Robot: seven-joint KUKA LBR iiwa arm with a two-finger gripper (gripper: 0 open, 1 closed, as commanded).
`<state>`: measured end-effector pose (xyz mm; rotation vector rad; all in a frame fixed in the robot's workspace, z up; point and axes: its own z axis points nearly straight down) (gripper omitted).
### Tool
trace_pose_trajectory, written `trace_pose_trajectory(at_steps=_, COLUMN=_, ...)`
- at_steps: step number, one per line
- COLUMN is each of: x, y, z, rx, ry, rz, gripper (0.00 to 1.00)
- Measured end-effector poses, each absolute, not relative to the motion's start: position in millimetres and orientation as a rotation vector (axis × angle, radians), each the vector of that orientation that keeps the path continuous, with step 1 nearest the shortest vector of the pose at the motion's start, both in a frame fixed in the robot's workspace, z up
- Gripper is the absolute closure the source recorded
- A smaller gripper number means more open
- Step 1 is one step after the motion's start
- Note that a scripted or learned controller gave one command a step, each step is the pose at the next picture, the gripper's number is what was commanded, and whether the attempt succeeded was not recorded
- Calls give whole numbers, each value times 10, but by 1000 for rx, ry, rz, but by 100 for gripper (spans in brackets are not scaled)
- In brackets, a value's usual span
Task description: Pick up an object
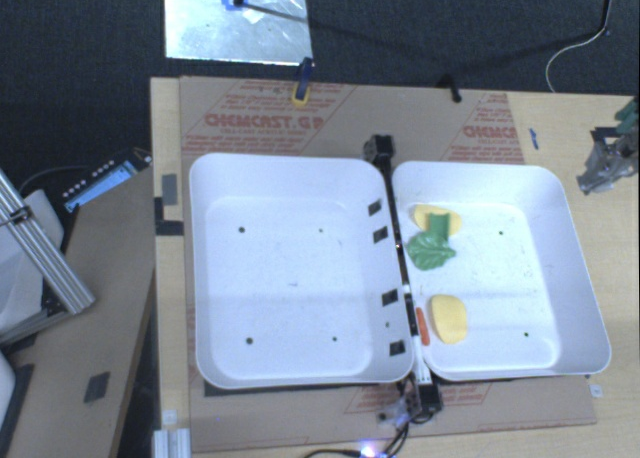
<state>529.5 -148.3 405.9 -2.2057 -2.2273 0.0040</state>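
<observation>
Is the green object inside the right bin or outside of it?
Inside. The green object lies on the floor of the right bin, near its left wall, touching a yellow piece.

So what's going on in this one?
A robot arm is meant to pick something out of two white bins. Its gripper sits at the right edge of the view, outside the right bin and away from the items. That bin holds a yellow piece touching a green leafy piece, and a second yellow piece nearer the front. Nothing has been picked up yet.
</observation>
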Motion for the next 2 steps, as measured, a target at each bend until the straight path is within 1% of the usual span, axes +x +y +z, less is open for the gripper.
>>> trace_pose_trajectory(at_steps=1, x=5553, y=-2096, z=5407, rx=-2236, ry=-2233, rz=-10, gripper=100)
trace_pose_trajectory(at_steps=2, x=4842, y=-2066, z=5355, rx=-2223, ry=-2222, rz=-2, gripper=100)
